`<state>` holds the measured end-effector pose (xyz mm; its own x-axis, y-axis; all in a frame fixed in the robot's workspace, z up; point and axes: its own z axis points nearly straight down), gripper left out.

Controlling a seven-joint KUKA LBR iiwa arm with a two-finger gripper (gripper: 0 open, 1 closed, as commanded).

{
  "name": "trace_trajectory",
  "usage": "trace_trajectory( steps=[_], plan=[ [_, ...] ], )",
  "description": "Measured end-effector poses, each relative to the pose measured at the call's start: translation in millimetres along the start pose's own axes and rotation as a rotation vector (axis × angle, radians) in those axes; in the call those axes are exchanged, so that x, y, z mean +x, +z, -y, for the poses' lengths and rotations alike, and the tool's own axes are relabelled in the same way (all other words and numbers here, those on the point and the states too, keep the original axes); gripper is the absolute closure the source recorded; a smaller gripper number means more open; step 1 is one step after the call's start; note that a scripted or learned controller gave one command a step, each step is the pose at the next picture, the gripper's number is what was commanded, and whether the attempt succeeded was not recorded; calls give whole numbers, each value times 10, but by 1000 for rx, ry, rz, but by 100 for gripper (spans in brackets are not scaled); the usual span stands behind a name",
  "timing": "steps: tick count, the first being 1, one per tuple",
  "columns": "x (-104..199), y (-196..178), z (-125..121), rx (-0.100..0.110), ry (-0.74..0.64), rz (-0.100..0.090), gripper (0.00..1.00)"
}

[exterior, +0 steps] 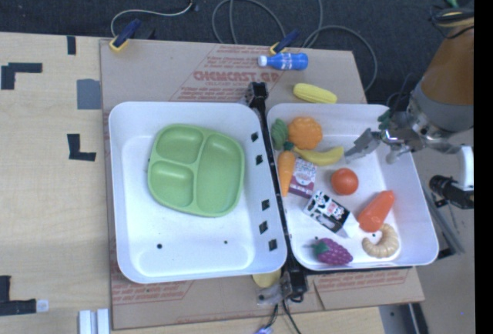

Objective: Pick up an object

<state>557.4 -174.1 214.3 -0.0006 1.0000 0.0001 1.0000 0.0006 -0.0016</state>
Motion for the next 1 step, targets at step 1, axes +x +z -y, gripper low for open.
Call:
trace_trajectory(
  steps=[1],
  plan=[
    [-7,1323,32,-5,0,3,0]
  ],
)
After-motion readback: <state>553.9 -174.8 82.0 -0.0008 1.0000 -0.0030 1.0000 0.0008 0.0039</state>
